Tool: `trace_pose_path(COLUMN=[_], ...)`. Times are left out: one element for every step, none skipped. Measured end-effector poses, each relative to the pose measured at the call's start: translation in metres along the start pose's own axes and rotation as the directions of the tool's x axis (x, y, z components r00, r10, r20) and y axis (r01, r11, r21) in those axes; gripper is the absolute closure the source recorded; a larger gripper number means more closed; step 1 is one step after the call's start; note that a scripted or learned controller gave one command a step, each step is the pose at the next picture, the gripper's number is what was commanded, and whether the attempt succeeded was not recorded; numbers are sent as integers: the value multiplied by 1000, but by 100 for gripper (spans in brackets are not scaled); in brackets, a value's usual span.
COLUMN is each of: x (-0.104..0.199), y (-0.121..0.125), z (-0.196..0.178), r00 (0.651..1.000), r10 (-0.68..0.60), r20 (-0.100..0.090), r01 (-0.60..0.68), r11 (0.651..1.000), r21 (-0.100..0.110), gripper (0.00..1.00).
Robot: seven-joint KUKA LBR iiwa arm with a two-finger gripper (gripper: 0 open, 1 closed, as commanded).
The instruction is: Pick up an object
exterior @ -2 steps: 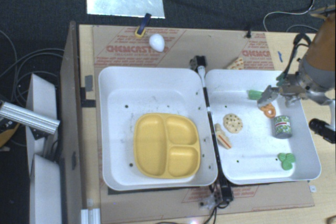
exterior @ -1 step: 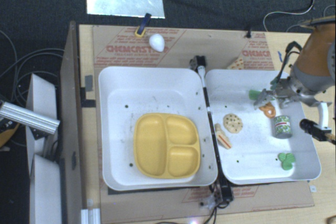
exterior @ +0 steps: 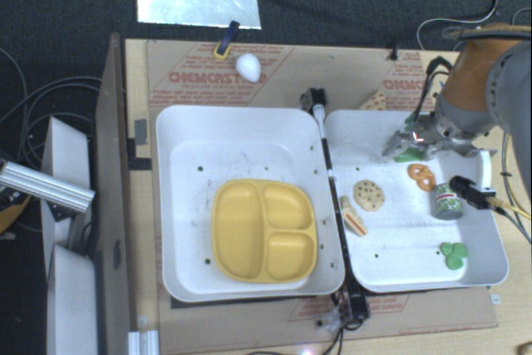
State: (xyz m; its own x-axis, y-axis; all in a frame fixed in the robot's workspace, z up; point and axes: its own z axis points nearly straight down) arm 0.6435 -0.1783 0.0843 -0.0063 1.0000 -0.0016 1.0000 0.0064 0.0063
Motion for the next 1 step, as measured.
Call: trace_pose_path(x=[-30], y=[0], z=[-1], r00=[1000], r10=[6], r20=[0], r01=[-6], r11=[1000], r21=[1], gripper=[0])
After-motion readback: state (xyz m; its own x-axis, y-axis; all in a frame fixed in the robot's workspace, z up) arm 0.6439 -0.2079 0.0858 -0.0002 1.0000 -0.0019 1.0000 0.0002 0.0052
